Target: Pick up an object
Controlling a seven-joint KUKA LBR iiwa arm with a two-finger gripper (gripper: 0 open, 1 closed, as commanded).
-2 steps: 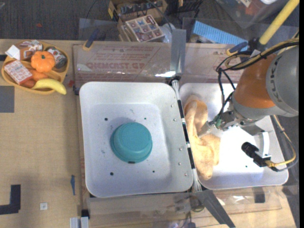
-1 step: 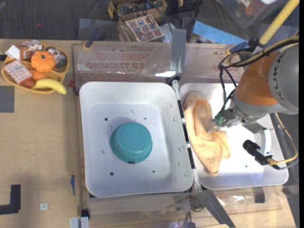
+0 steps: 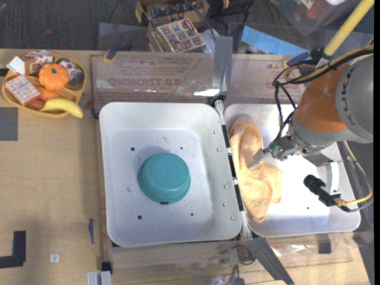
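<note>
A tan, crumpled cloth [image 3: 256, 171] lies along the left side of the right bin [image 3: 309, 218]. My gripper [image 3: 257, 158] is down in that bin, its tips pressed against the middle of the cloth. The grey arm with the orange band [image 3: 323, 108] comes in from the right above it. A teal bowl [image 3: 164, 177] sits upside down in the middle of the left bin [image 3: 119, 129], well apart from the gripper.
A yellow basket of toy food [image 3: 43, 83] with an orange pumpkin and a banana stands at the far left on the bench. Cardboard boxes and clear panels stand behind the bins. A black cable connector [image 3: 317, 189] hangs over the right bin's right side.
</note>
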